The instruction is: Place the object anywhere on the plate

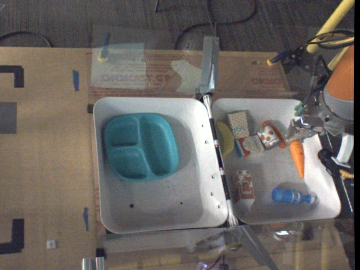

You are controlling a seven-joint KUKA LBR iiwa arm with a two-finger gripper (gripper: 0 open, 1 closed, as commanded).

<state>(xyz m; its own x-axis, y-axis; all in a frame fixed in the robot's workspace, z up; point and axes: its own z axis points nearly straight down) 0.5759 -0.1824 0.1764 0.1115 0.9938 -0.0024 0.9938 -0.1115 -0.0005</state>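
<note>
A teal divided plate (pixel 140 146) lies in the upper left of the left bin (pixel 163 207). Several toy foods sit in the right bin (pixel 270 173). Among them an orange carrot (pixel 298 159) lies near the right wall, pointing toward the front. My gripper (pixel 298 129) hangs at the bin's right side, just behind the carrot's thick end and close to a red and white pack (pixel 271 135). Whether it touches the carrot is hidden by the wrist.
Also in the right bin are a blue bottle (pixel 292 196) at the front, a small patterned box (pixel 238 124), a little carton (pixel 250 145), a yellow piece (pixel 225 138) against the left wall and a red-brown box (pixel 243 185). A metal divider (pixel 216 167) separates the bins.
</note>
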